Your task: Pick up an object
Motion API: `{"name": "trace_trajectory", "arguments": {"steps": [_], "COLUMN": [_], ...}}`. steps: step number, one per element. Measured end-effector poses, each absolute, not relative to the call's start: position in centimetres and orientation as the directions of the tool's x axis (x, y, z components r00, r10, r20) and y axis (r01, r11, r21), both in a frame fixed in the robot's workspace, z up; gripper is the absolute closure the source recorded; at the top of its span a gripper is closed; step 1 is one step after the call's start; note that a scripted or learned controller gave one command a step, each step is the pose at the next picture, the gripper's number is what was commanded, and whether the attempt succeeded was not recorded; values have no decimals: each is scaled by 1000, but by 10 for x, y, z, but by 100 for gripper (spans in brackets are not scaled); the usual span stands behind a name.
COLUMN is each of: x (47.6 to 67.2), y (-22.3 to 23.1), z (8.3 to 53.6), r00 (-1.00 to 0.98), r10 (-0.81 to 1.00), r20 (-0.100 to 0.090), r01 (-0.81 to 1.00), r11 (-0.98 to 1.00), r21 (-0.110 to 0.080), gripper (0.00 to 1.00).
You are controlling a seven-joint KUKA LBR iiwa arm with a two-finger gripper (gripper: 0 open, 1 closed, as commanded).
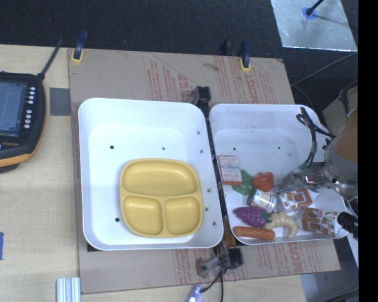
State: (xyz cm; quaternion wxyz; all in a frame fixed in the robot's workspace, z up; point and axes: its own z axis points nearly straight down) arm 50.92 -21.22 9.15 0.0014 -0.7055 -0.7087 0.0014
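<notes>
Gripper [297, 180] low over the right bin [258, 119], by the right wall — grip state impossible to tell, nothing seen held. Approach step, by the look of it. Toys heaped near: red tomato [263, 181], purple grapes [252, 216]. Next — settle on one, descend. Arm [343, 145] reaching from right, wrist bent down.

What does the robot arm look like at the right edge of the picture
The arm shows a blurred orange-brown band above a grey metallic wrist section. Thin black cables loop along its left side over the right bin. The metal near its gripper looks silvery and shiny.
</notes>
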Motion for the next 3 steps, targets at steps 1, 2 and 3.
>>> {"name": "trace_trajectory", "arguments": {"steps": [1, 2, 3], "x": [601, 544, 515], "y": [-200, -99, -151], "z": [199, 113, 91], "r00": [-4, -7, -3], "r10": [1000, 1000, 1000], "r20": [0, 0, -1], "r01": [1000, 1000, 1000], "r11": [4, 7, 3], "r21": [0, -5, -4], "gripper": [0, 0, 0]}}
